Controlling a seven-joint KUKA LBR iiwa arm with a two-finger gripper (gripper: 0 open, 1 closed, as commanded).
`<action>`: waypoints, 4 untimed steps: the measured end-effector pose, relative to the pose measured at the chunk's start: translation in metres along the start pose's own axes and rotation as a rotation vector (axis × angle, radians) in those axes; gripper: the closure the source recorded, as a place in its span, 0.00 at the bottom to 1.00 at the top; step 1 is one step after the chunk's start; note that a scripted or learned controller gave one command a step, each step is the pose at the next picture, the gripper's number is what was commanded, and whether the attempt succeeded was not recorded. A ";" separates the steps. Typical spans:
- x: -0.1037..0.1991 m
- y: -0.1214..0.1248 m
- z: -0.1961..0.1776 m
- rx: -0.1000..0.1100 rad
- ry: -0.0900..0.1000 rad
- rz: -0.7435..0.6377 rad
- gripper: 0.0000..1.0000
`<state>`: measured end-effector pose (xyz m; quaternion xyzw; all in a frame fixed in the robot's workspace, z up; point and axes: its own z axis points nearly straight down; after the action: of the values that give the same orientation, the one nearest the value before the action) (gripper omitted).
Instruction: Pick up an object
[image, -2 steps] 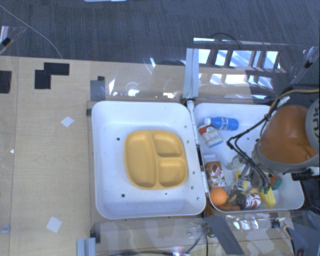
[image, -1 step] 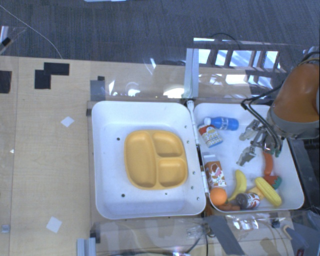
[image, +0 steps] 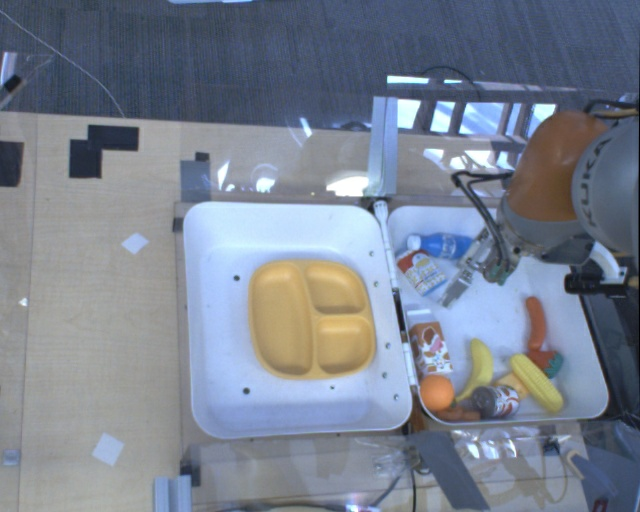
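The likeliest target is the small carton (image: 424, 272), a red and white pack lying flat near the far left corner of the right bin (image: 590, 395), just beside the dividing wall. It looks light and fairly stiff, with printed faces that may be slick, so a grip across its 2 narrow sides should hold better than one on the broad face. Its long axis runs at a slant, from the bin's far left corner toward the bin's middle. Touching or nearly touching its far end lies a small bottle (image: 438, 245) with a blue label, on its side, long axis running roughly along the far wall; it is round and would likely roll if nudged. The gripper (image: 462, 288) hangs just to the right of the carton, angled down toward it, and its jaws appear slightly parted with nothing between them, though the view is too small to be sure how wide. Along the left wall toward the near side lies a second carton (image: 428, 348), brown and white, long axis parallel to that wall. In the near left corner sit an orange (image: 436, 392), a banana (image: 479, 367) and a dark can (image: 494, 401); a yellow corn cob (image: 537, 382) and a red sausage (image: 537, 322) lie toward the right wall. The left bin (image: 215, 400) holds a yellow divided plate (image: 312, 318) at its middle. Both bins rest on the table (image: 90, 330).
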<state>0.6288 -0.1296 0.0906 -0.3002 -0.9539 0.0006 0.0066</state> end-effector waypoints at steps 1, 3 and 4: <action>0.008 -0.080 -0.080 -0.007 -0.028 -0.156 0.00; 0.009 -0.075 -0.089 -0.010 -0.031 -0.163 0.00; 0.019 0.010 -0.027 -0.010 -0.014 0.110 0.00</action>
<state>0.6189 -0.1107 0.1181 -0.3521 -0.9360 -0.0019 -0.0018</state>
